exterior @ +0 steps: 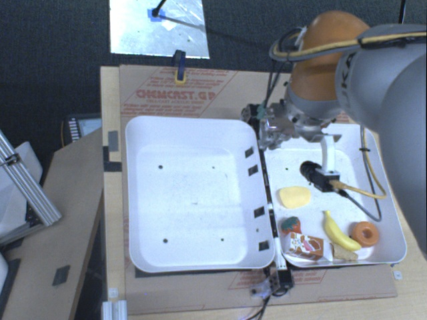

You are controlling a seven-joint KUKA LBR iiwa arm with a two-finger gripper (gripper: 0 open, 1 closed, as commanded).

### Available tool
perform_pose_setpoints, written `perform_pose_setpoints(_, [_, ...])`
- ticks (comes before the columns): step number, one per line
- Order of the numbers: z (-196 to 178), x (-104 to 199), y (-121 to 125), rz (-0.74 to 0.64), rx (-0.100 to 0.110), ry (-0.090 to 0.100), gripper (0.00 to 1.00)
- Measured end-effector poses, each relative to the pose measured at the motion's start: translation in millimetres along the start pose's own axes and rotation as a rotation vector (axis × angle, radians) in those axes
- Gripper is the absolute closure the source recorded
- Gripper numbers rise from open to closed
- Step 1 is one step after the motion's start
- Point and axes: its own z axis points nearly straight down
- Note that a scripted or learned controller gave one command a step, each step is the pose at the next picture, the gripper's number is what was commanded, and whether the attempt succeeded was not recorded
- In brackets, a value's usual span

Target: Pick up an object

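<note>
Pincer point(268, 131) above right bin point(285, 167), at its 10 o'clock corner; spread or pressed together, cannot tell. Pale yellow piece point(293, 197) mid-bin. Banana point(337, 231), orange ring point(365, 233) and red packet point(307, 246) lie toward 6 o'clock.

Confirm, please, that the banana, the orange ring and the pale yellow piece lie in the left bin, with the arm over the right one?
No: in the camera view the banana, the orange ring and the pale yellow piece lie in the right bin, with the arm over it.
</note>
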Motion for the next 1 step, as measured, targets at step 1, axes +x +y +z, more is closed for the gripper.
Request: perform_pose_setpoints(1, [36.2, -43.5, -32.1, 0.016, 0.010, -0.003, 1.00])
